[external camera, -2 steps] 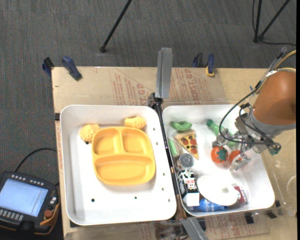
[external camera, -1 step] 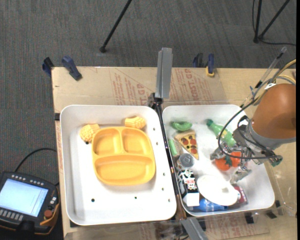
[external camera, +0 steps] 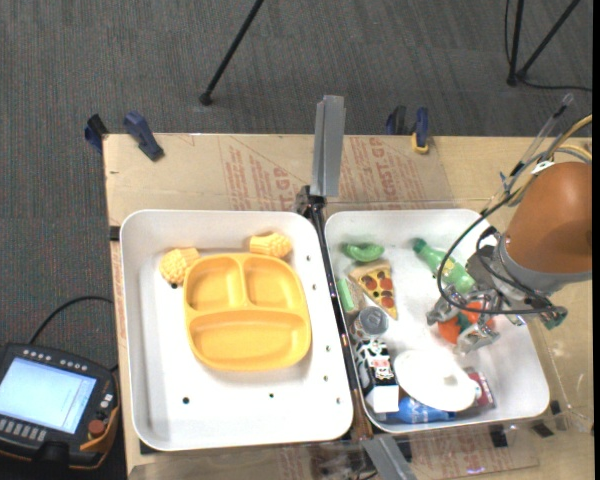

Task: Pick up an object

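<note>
My gripper (external camera: 461,327) is down in the right bin (external camera: 520,363), at its right-middle, under the orange wrist band. It is open, and its fingers (external camera: 443,316) stand on either side of a small orange-red object (external camera: 472,319) that lies on the bin floor. The arm partly hides that object. A green bottle-like item (external camera: 442,260) lies just up and left of the gripper. A white round plate (external camera: 435,379) sits just below it.
The right bin also holds a pizza slice (external camera: 377,286), a green piece (external camera: 362,252), a grey cup (external camera: 372,321), a cow-patterned carton (external camera: 377,357) and a blue bottle (external camera: 420,411). The left bin (external camera: 150,368) bears a yellow divided plate (external camera: 246,308) and two yellow corn pieces (external camera: 177,264).
</note>
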Controlling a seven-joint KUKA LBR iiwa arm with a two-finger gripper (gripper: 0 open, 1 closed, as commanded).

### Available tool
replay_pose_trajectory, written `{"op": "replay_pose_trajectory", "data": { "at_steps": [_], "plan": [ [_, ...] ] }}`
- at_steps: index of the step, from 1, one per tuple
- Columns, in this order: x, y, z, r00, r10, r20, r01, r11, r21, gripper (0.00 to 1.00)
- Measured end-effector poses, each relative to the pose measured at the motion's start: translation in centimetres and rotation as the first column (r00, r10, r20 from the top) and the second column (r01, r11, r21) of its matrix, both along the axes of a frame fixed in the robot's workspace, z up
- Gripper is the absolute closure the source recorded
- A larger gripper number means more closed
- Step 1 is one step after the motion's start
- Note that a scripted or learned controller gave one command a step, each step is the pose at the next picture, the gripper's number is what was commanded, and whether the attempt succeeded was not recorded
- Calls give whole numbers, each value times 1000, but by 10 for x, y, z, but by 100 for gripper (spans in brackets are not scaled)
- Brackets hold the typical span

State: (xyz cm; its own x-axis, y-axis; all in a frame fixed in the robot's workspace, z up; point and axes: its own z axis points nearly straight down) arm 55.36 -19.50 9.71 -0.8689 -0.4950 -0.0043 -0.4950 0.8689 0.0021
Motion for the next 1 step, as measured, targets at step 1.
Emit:
{"op": "replay_pose_trajectory", "data": {
  "at_steps": [1],
  "plan": [
    [-9,76,119,999,-45,12,45,999,-3,100]
  ]
}}
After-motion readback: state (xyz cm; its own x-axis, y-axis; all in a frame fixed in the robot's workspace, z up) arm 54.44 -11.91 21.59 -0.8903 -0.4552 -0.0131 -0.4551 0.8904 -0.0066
